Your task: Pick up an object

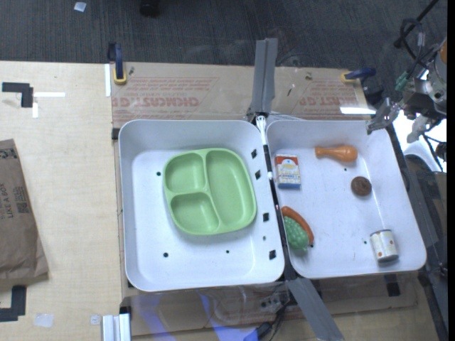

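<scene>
The right bin [334, 258] holds several objects. A small white and blue box [288, 170] lies near its left wall. An orange gourd-shaped toy [336, 153] lies at the back, and a brown round piece [361, 186] sits just in front of it. A small metal can [384, 246] lies on its side at the front right. An orange carrot toy with a green leafy end [296, 229] rests by the front left wall. My gripper [398, 109] hangs past the bin's back right corner, apart from every object.
The left bin [142, 261] carries a green divided plate [210, 190]. A grey divider post [264, 77] stands behind the seam between the bins. Cardboard [185, 94] lies behind the bins, and a brown paper bag [18, 212] lies at the far left.
</scene>
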{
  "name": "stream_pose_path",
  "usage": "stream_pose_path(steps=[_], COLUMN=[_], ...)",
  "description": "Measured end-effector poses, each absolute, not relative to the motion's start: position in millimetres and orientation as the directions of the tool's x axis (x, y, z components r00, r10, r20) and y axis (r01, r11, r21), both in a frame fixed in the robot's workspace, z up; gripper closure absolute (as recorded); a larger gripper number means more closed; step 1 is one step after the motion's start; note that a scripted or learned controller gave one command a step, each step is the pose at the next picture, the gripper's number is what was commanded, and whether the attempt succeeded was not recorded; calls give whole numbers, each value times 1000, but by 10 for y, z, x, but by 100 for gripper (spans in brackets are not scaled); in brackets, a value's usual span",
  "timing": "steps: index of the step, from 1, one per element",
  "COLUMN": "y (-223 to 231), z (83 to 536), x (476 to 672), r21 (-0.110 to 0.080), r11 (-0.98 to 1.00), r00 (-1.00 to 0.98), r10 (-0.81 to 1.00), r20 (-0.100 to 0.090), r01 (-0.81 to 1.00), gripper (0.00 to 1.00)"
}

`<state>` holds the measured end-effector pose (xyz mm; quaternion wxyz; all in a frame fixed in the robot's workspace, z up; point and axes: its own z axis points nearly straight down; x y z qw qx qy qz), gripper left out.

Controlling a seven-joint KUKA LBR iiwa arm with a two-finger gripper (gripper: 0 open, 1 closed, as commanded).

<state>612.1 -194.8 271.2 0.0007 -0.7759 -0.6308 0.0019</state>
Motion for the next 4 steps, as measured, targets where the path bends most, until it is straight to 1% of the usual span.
stream_pose_path(steps=[1,2,3,4], y=[-2085,-2006,-2183,-2108], z=[1645,1767,1148,895], x=[5885,6369,5954,5673], r21=[-5,-1,-6,-5], r11=[-249,1,-28,5], r00=[249,-1,28,-5], r10=[968,1000,1000,1000], r20=[-1,-2,6,7], r01=[968,1000,1000,1000], gripper=[0,0,0,0])
